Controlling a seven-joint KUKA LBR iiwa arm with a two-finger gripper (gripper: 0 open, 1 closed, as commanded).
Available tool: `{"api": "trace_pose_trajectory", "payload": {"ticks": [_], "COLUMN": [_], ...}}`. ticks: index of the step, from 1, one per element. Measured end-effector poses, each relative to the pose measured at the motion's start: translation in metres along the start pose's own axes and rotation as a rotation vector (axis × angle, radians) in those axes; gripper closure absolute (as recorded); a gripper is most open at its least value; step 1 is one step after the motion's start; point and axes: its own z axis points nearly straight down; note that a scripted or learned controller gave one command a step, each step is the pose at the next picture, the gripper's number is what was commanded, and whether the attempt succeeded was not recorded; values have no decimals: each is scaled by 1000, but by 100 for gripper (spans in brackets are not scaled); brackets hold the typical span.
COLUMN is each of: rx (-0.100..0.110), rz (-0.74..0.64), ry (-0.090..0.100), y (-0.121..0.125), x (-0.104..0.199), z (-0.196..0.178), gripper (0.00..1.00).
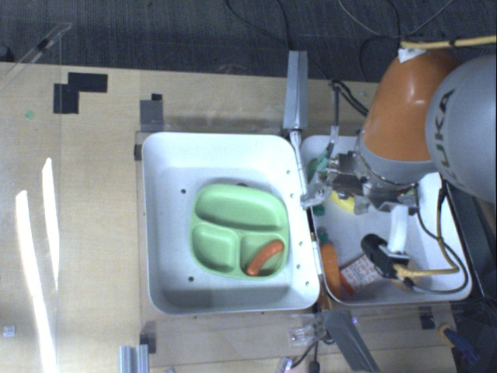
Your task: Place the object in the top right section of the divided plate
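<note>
**Gripper hangs at the bin wall, sausage lying down-left in the plate**

Your gripper [313, 193] hangs over the wall shared by the two bins, at the right bin's [347, 235] edge. From this angle you cannot tell whether it is open or closed, and nothing shows in its grasp. Just to its right a yellow thing [342, 202] lies partly under the wrist. Toward the bottom of the view from the gripper, in the same bin, an orange lump [331, 264] sits against the wall with a patterned packet [359, 270] just beside it.

Across the wall, in the left bin [167, 208], the green divided plate [233, 204] lies near, to the gripper's left. The orange-red sausage [265, 257] rests in the plate's small compartment nearest the gripper, the lower right one as the camera sees it. That puts it left of the gripper and toward the bottom of the view. Its long axis runs on a slant, lower left to upper right, so its upper end points roughly back toward the gripper.

If the sausage is your object and this compartment is not the one meant, the move looks short. You would reach left over the wall and close across the sausage's short axis, square to that slant. The rig's one arm is already close by.
</note>
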Motion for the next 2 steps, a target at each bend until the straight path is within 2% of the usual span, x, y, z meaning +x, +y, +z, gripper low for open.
{"api": "trace_pose_trajectory", "payload": {"ticks": [1, 2], "rx": [1, -1], "rz": [198, 291], "ry": [-1, 0], "y": [-15, 60], "x": [-40, -4], "z": [11, -39], "gripper": [0, 0]}}
